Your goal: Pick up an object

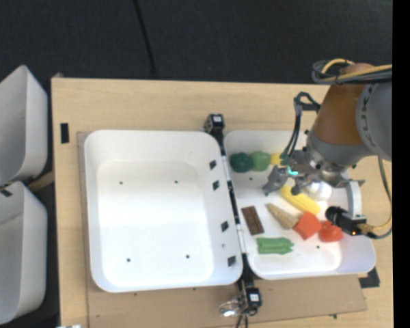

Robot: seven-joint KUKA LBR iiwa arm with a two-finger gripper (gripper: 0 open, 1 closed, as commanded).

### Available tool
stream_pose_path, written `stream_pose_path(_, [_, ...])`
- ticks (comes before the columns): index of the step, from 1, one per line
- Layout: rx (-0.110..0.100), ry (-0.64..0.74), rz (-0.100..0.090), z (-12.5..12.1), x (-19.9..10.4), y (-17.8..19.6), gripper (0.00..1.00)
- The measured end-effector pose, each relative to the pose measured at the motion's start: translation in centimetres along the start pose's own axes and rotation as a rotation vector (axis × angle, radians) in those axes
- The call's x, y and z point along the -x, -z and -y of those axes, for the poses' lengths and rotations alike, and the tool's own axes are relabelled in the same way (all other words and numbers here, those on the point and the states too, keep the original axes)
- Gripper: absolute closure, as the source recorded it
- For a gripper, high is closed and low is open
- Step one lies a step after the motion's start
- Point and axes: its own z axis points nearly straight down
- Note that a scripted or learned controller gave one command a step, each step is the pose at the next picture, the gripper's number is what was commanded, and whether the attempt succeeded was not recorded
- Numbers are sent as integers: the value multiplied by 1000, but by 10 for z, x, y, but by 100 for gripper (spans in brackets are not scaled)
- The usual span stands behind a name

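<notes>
Wooden counter [143,101], right bin [355,258] crowded; my tool [287,176] over yellow piece [299,200], cannot tell its state; piece seems light, stiff, slippery, I would grip across middle

Fixed overhead cam, slanted, both bins [157,142]

A light wooden bench [68,203] carries two shallow white bins side by side, the left bin [96,183] and the right bin [355,255] touching along a middle seam fitted with small black clips [227,203].
</notes>
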Motion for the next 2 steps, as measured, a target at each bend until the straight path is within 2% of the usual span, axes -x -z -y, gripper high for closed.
stream_pose_path(1, [11,3,5,-3,51,-70,0])
stream_pose_path(2, [20,2,8,-6,53,-59,100])
